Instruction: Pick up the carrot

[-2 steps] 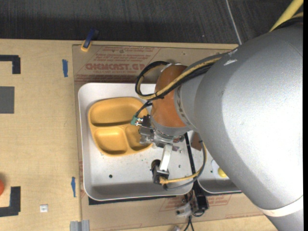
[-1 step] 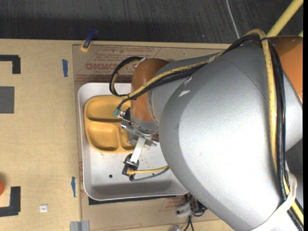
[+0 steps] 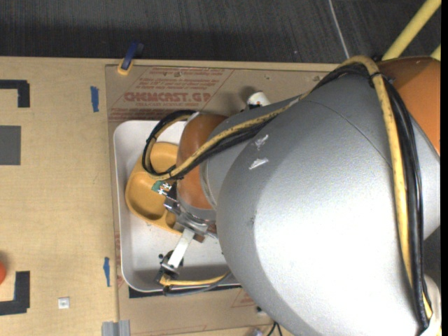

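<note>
Plainly, the trouble starts with the arm (image 3: pixel 329 208), which stands nearest the camera and covers the right and near parts of the bin (image 3: pixel 143 250). The claw is hidden below the wrist, so I cannot tell whether it is open, closed or gripping anything. Nor can I tell where the carrot lies. It may be under the arm.

A strip of bare white floor shows along the bin's near-left corner, and this is the only open room for moving. The left wall runs close beside it, so a sideways move that way would soon meet the rim.

Further in, a rounded yellow lump (image 3: pixel 145 191) rests against the left wall about midway along it, just beside the wrist and its orange band (image 3: pixel 203 156). It looks too plump for a carrot, though I cannot be sure. The main risk, as I judge it, is that the claw closes on this lump instead, or pushes it hard into the wall and finds nothing to grip.

A loop of cable hangs over the lump and could snag on it as the arm lifts.

Beyond the bin's far rim lies flat printed cardboard (image 3: pixel 168 93), with nothing standing on it to hinder a lift.
</note>
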Available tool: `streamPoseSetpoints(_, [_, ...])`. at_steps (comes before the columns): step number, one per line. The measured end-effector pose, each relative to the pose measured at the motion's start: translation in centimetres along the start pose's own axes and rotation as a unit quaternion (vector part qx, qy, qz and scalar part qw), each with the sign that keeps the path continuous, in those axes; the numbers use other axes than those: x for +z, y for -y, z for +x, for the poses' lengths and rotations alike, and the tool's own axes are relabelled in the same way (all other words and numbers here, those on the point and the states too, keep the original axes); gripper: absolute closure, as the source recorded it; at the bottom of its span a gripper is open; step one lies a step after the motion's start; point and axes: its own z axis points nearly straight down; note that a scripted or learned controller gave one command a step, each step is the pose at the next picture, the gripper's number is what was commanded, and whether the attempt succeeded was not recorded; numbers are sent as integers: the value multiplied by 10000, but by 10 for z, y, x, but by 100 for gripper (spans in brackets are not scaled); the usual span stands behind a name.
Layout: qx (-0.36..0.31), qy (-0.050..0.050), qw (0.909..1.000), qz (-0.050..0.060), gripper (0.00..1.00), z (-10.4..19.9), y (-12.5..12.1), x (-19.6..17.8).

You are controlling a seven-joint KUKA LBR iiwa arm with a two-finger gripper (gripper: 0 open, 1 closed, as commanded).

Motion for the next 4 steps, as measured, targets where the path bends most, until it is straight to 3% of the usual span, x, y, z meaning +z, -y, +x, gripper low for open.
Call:
streamPoseSetpoints(1, [-2106, 26, 9776, 15, 0, -7, 4, -35])
streamPoseSetpoints(2, [-2079, 51, 9781, 15, 100, -9, 3, -44])
streamPoseSetpoints(3, [-3707, -12, 9287, 48, 100, -49, -8, -74])
streamPoseSetpoints(4, [-3347, -31, 9423, 29, 100, -51, -64, -162])
